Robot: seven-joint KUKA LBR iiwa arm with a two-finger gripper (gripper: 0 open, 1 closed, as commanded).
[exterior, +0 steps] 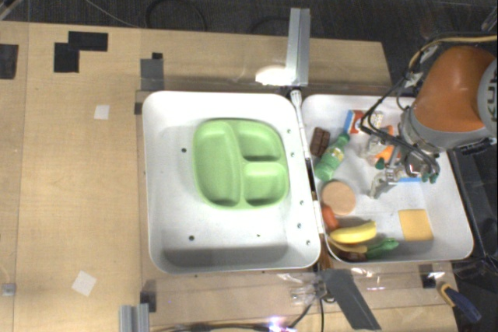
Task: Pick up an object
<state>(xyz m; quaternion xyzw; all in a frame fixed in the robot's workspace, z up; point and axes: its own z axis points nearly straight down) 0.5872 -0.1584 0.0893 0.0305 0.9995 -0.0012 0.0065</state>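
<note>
White right bin [459,241]: we saw the gripper [387,181] over bare floor mid-bin, finger state unclear, food crowding the left edge.

One fixed camera looks down at a slant on both white bins [159,190].

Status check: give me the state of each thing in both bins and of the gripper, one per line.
green divided plate: flat in left bin
green bottle: lying on its side
banana: lying at right bin's front edge
yellow block: flat, apart from gripper
gripper: low over right bin, holding nothing visible
</note>
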